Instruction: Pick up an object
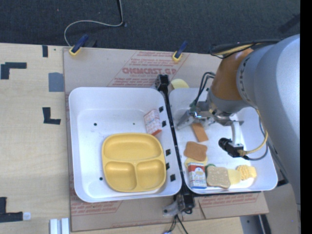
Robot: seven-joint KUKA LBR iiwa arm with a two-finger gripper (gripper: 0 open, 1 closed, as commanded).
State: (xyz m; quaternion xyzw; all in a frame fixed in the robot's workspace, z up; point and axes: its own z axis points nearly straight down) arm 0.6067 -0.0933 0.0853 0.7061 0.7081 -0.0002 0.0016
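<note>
My gripper (194, 117) hangs low over the upper left part of the right bin (265, 179), close to the divider between the bins. Just below it lies a small tan block (199, 132), tilted; I cannot tell whether the two touch. Further toward the front are a brown toast slice (196, 151), a red-and-white carton (197, 175), a slice of bread (218, 177) and a yellow ridged piece (246, 173). A pale yellow object (179, 84) sits at the bin's far left corner.
The left bin (83, 130) holds a yellow divided plate (134, 161) and a small red-and-white carton (152, 122) against its right wall. The grey arm with its orange band (229, 79) covers the right bin's far right. A black cable (234, 147) loops under the wrist.
</note>
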